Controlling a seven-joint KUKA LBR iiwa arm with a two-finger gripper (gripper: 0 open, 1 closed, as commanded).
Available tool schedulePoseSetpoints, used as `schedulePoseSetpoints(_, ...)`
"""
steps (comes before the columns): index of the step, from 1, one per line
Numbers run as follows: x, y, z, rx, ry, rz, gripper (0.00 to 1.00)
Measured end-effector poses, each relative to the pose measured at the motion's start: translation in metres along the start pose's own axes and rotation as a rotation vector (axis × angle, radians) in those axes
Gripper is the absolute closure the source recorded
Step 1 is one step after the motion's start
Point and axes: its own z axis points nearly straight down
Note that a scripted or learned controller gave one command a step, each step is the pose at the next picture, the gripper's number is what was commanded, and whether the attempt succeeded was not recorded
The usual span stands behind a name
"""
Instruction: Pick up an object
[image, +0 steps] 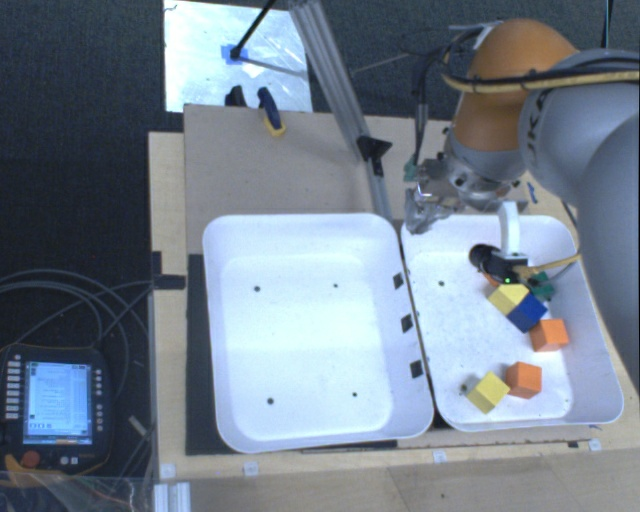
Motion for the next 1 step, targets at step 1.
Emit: schedulePoseSetpoints(1,0.0491,-0.0065,-0.0111,-0.001,0.001,0.000,1.00)
